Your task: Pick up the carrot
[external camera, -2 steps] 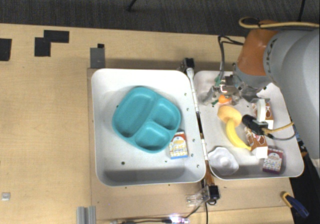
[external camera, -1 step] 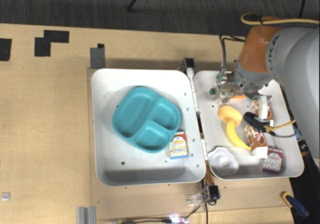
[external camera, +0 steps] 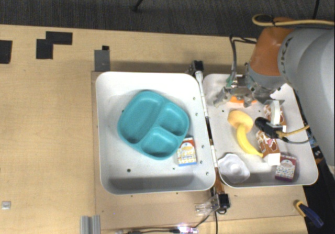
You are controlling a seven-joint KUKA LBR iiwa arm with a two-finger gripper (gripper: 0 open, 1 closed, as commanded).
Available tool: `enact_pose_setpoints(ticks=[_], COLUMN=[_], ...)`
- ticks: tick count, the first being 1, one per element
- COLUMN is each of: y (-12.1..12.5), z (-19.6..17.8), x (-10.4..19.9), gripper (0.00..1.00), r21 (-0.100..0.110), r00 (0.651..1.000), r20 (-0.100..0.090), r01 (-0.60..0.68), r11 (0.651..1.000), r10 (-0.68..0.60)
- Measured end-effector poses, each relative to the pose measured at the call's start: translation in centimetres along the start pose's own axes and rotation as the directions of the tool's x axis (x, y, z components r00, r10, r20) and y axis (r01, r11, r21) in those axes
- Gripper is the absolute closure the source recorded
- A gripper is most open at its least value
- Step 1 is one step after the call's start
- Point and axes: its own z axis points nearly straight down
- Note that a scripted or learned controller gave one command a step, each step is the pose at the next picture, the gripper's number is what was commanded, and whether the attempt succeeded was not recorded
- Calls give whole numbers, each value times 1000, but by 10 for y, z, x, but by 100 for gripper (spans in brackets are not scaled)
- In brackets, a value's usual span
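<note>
Orange carrot [external camera: 242,100] lies in the right bin [external camera: 306,178], directly under my gripper [external camera: 239,93]. Whether I grip it, I cannot tell.

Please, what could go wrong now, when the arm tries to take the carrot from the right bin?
1. The tool covers most of the carrot, leaving just a small orange part showing, so the grip may miss or slip.
2. The banana lies just below the carrot and might be pushed or caught.
3. The carrot sits near the far wall of the right bin, so the tool could hit that wall.
</note>
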Motion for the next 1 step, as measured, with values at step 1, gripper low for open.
enact_pose_setpoints(ticks=[1], y=[2], z=[13], x=[-58], gripper=[0], r21=[7], r00=[999], r20=[2], r01=[-40], r11=[999], r10=[40])
